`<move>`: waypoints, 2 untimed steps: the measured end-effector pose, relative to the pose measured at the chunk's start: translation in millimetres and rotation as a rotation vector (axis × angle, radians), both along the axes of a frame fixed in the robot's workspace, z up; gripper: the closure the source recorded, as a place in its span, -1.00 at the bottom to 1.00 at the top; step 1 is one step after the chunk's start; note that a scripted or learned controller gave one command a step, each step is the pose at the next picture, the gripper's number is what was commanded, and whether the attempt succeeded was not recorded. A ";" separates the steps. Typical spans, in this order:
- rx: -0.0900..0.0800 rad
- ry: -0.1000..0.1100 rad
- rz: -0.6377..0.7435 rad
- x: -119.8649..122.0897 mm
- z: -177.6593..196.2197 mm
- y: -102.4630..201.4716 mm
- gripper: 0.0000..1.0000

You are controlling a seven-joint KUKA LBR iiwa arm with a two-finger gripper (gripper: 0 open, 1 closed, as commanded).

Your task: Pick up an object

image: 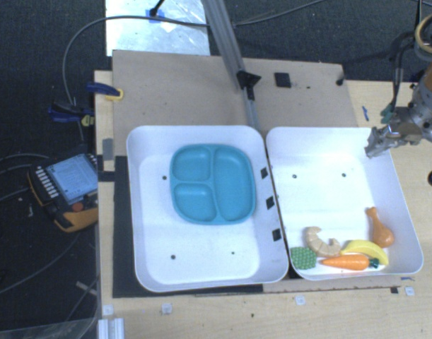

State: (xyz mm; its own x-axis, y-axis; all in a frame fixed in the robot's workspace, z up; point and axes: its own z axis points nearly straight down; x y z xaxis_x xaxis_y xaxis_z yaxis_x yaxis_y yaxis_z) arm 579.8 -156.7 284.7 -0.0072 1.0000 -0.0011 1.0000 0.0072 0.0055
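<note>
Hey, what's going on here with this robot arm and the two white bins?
A robot arm reaches in from the right, its claw hovering over the far right corner of the right bin. The toy food lies apart from it along that bin's near edge: a banana, a carrot, a drumstick, a beige piece and a green piece. The left bin holds a blue divided plate.
</note>
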 end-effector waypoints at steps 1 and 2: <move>0.002 0.002 0.003 9.3 1.6 51.4 1.00; 0.002 0.003 0.003 12.7 -5.6 110.1 1.00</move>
State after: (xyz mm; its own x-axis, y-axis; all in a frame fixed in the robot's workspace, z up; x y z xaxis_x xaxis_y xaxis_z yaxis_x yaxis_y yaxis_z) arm 592.5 -46.7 279.1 -0.0104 0.9999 0.0011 0.9999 0.0104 0.0025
